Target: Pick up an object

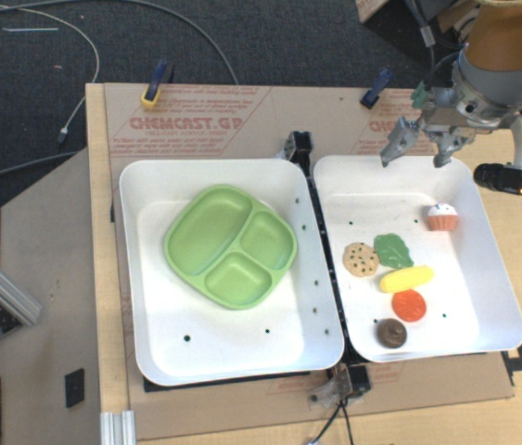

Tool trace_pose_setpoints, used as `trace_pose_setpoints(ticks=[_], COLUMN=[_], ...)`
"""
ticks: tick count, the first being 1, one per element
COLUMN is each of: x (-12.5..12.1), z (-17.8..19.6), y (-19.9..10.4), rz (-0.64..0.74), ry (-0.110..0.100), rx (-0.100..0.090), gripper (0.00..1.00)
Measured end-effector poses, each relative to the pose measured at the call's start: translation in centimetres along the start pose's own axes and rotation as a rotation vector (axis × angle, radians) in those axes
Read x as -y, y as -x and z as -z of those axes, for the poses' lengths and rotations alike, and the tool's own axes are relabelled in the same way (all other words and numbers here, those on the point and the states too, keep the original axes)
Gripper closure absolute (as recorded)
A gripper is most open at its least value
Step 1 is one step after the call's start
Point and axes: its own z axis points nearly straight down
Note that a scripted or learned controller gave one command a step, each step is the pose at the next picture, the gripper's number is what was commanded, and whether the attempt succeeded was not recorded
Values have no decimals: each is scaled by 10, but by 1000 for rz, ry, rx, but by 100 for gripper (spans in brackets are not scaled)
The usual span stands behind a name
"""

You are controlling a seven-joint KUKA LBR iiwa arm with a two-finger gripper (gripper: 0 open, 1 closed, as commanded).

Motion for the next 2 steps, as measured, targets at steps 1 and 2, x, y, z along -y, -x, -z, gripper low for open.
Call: trace_pose_setpoints(ticks=[1,2], x=[-2,-5], z=[8,-54], y=[0,-5], rz=[2,3], ry=[14,7], rx=[1,0], gripper=[0,0])
